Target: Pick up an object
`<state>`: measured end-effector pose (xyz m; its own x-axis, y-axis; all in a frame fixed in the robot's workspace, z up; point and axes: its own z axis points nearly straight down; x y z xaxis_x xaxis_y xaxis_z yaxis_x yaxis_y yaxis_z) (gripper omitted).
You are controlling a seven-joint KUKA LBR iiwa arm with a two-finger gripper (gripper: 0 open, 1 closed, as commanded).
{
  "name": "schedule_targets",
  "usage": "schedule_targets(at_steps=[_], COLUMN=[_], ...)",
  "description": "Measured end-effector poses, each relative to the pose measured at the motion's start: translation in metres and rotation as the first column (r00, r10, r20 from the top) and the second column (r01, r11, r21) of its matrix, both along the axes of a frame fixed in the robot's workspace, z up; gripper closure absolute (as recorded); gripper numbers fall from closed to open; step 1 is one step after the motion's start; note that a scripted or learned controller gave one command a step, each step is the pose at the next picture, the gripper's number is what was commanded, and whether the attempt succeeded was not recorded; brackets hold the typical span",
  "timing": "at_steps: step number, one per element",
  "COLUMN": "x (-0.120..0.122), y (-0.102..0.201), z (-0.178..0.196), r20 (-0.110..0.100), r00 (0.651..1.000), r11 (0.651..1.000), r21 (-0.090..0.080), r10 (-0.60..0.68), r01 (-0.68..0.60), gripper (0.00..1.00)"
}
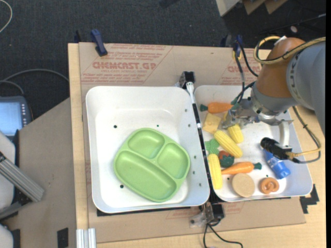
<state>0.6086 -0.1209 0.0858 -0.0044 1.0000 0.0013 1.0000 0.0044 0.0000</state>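
Note:
My gripper is down in the upper part of the right bin, at the end of the grey arm with its orange band. It sits just right of a yellow cheese wedge and directly above a short corn cob. An orange carrot lies just up and left of it. I see nothing held in the gripper; its tips are hidden among the toys.
The right bin also holds a longer corn cob, a third cob, a second carrot, a round biscuit, a small pretzel and a blue bottle. A green divided plate lies in the left bin.

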Motion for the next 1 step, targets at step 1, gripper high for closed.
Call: schedule_targets(at_steps=[1], x=[-0.0496], y=[0.0795], z=[0.1048], r20=[0.005], r00=[1.000], r11=[1.000], r21=[0.002], r10=[0.003], r01=[-0.003], gripper=[1.00])
